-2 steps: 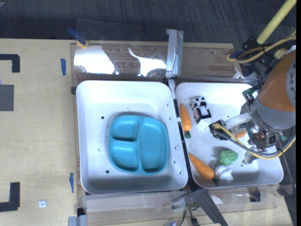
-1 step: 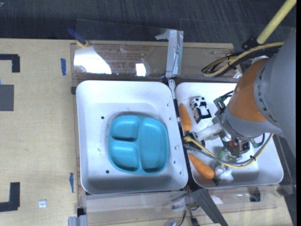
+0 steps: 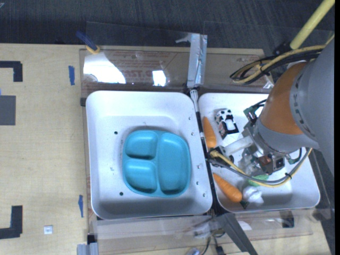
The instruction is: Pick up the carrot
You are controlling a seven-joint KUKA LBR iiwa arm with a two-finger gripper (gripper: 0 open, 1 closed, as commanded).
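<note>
The gripper [image 3: 254, 161] hangs low in the right bin [image 3: 305, 193], near its middle, among grey metal parts and yellow and black cables. Whether it is open or closed I cannot tell, because the wrist covers it from above, and nothing can be seen held in it.

I count two orange carrots in this bin. The upper carrot [image 3: 210, 133] lies along the left wall, nearly parallel to it, to the left of the gripper. The lower carrot [image 3: 228, 189] lies slanted near the front wall, below and left of the gripper, and a whitish-green lump [image 3: 253, 196] touches its right end. One small black and white object [image 3: 227, 122] lies in the far part of the bin, just beside the upper carrot.

There are two white bins, side by side. The left bin [image 3: 101, 142] bears one blue plate [image 3: 156, 162] with three compartments. The one grey arm [image 3: 297, 110], with its orange band, enters from the right.
</note>
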